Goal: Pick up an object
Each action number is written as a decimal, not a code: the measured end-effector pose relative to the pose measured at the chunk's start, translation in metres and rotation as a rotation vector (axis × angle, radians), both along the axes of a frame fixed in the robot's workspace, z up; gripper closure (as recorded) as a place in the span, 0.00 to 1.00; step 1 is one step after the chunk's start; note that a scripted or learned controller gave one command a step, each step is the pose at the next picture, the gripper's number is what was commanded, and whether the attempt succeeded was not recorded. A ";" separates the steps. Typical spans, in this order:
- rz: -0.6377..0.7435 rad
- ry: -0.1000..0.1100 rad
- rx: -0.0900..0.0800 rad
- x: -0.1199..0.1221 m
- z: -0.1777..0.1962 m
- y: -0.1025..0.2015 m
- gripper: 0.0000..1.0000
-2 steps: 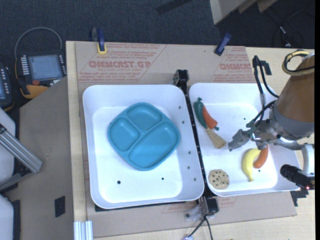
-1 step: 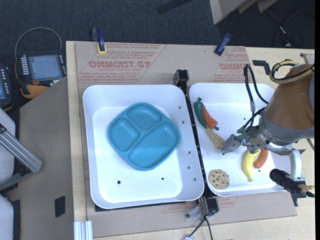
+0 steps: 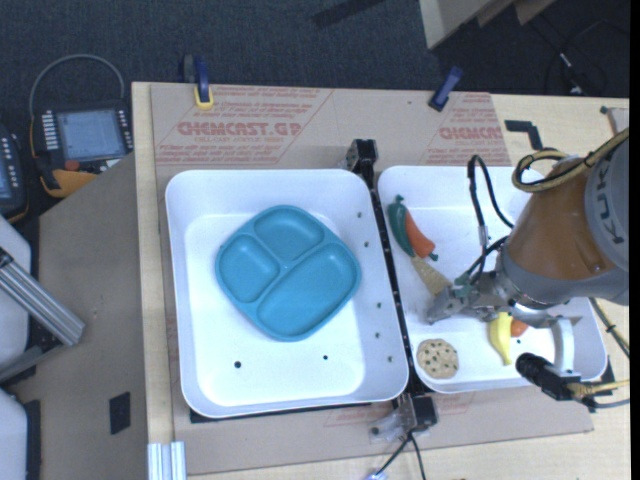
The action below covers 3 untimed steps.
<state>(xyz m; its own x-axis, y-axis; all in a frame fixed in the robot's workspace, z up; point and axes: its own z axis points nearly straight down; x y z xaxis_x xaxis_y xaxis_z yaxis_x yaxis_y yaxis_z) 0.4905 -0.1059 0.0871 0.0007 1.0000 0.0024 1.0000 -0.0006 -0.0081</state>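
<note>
While the grey arm with its orange band [image 3: 560, 230] is reaching in from the right and bending down over the right-hand shallow white bin [image 3: 440, 190], its wrist is hanging low above the bin floor, with black cables looping over its back. The two-finger gripper [image 3: 447, 306] is pointing leftward at the end of that wrist, its metal fingers [image 3: 438, 311] lying close to the floor; how wide they are standing cannot be told, and nothing is showing between them.

Just left of the fingertips, a small tan cone-like piece [image 3: 431, 273] is lying, matte in finish and narrow. Above it, a toy carrot with a smooth orange body and a dark green top [image 3: 409, 225] is resting aslant near the bin's left wall. Near the front edge, a round beige cookie dotted with dark specks [image 3: 437, 358] is lying flat, apart from the gripper. A glossy yellow curved piece, banana-like [image 3: 500, 338], is peeking out beneath the wrist, with a small orange bit just above it.

Across the divider, the left-hand shallow white bin [image 3: 190, 268] is holding a blue plastic divided plate [image 3: 288, 270], smooth, rounded at the corners, and moulded into three compartments, lying flat near the bin's middle. Both bins are sitting on a brown cardboard sheet printed with red lettering [image 3: 250, 118].
</note>
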 end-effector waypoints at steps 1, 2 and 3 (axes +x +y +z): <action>-0.001 -0.008 -0.002 0.002 0.014 0.000 1.00; 0.001 -0.013 -0.004 0.004 0.056 0.000 1.00; 0.001 -0.015 -0.005 0.010 0.114 -0.009 1.00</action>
<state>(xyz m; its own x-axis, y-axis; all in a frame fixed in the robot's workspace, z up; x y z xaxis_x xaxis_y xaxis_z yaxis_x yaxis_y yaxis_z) 0.5004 -0.1144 0.2012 -0.0005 1.0000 -0.0024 1.0000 0.0006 0.0073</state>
